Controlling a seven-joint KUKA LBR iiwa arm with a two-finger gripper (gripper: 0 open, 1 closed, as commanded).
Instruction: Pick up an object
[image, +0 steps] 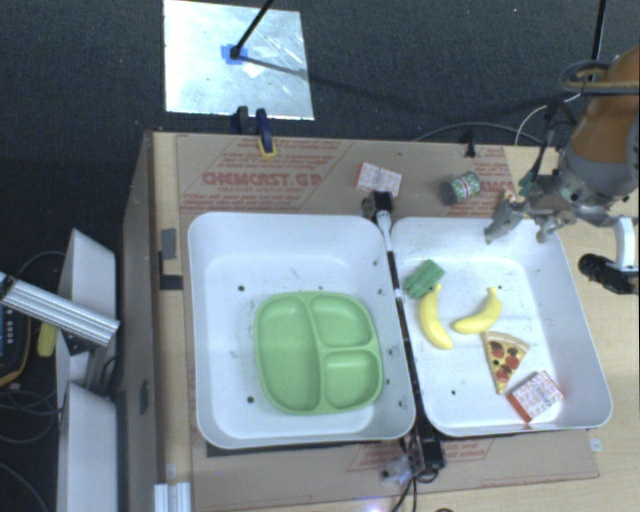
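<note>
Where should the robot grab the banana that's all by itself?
Probably the banana across its thick middle, coming straight down from above. It lies flat and curved in the right bin, with bare floor on both long sides for the gripper fingers.

Red "CHEMCAST" lettering, partly legible, on brown board (262, 180) behind bins

fixed overhead slant over both bins (300, 240)

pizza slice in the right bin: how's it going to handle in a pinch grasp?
The pizza slice lies flat on the right bin floor, so fingers probably get little edge to pinch. It looks like a rigid toy, likely light and not floppy. It lies close to the red-and-white packet, which a push might nudge.
</note>
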